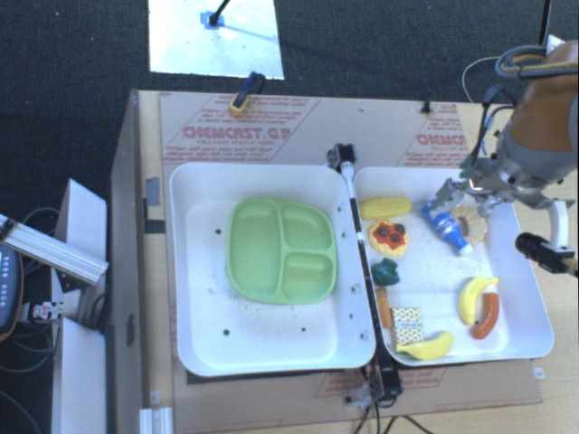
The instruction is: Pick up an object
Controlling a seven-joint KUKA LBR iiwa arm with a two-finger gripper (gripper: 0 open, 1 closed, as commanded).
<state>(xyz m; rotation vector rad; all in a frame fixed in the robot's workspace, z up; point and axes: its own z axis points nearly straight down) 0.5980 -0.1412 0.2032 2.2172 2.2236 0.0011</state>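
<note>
One gripper [457,195] over right bin [525,333], upper part; finger state impossible to tell; blue bottle [445,224] directly beneath, near bin's far wall, long axis running diagonally toward lower right; cookie [474,228] touching bottle's right side; likely descent straight down.

Red "CHEMCAST GP" print repeated on brown board [271,125] under bins.

From my console I counted two white bins [271,355], one green divided plate [280,249], two bananas [474,295], one sausage [487,316], one blue bottle [447,226], one pizza slice [389,237], one carrot [384,308], one broccoli piece [385,272] and one yellow corn-like piece [384,209] (hard to identify).
</note>
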